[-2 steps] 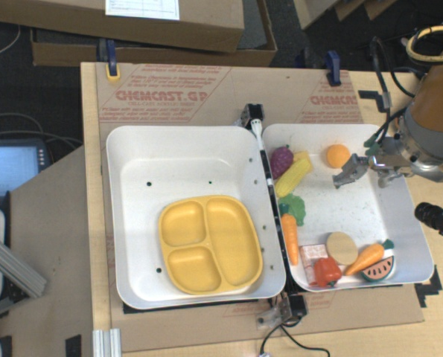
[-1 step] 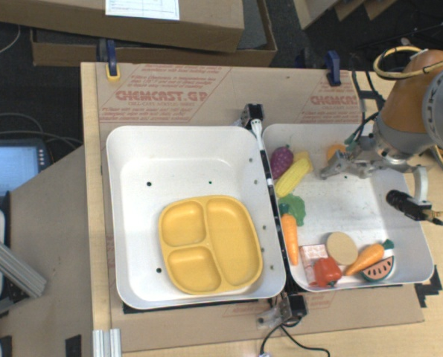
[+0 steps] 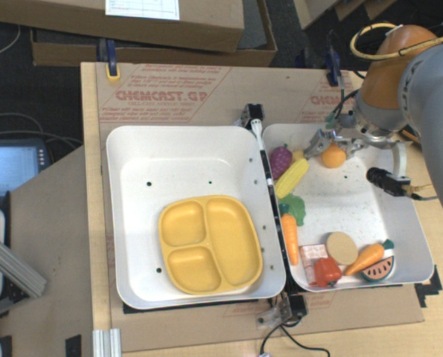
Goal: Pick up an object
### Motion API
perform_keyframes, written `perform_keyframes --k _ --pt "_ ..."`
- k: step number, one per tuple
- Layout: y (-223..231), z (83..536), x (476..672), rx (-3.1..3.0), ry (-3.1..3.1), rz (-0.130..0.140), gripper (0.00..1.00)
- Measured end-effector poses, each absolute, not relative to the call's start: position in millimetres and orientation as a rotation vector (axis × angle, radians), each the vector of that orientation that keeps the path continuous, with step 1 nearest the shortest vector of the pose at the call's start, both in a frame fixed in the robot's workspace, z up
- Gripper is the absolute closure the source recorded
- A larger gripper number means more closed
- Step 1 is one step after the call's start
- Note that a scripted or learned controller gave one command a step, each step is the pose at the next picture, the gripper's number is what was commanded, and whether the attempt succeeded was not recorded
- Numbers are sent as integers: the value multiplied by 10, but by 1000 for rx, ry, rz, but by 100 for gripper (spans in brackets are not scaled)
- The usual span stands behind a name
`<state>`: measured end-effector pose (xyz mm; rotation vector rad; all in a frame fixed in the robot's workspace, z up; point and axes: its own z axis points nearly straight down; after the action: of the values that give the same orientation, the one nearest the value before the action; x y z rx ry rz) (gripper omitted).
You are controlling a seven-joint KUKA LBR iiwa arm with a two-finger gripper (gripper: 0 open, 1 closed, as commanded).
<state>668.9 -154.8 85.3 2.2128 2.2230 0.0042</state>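
Note:
My gripper (image 3: 333,144) hangs over the far end of the right bin (image 3: 400,222). A small orange fruit (image 3: 333,157) sits between its two fingers, one finger (image 3: 316,141) to its left and the other to its right, and they are shut on it. The orange appears slightly above the bin floor. Just to its left lie a yellow corn cob (image 3: 292,177) and purple grapes (image 3: 281,157) against the bin's left wall.
The right bin also holds a green vegetable (image 3: 295,208), a carrot (image 3: 289,238), a pink packet (image 3: 311,255), a red pepper (image 3: 325,272), a tan disc (image 3: 342,248), a second carrot (image 3: 366,257) and a watermelon slice (image 3: 378,271). The left bin (image 3: 132,169) holds a yellow divided plate (image 3: 208,244).

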Motion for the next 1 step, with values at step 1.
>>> perform_keyframes --k 1 --pt "-1568 960 6677 2215 2220 3 100"
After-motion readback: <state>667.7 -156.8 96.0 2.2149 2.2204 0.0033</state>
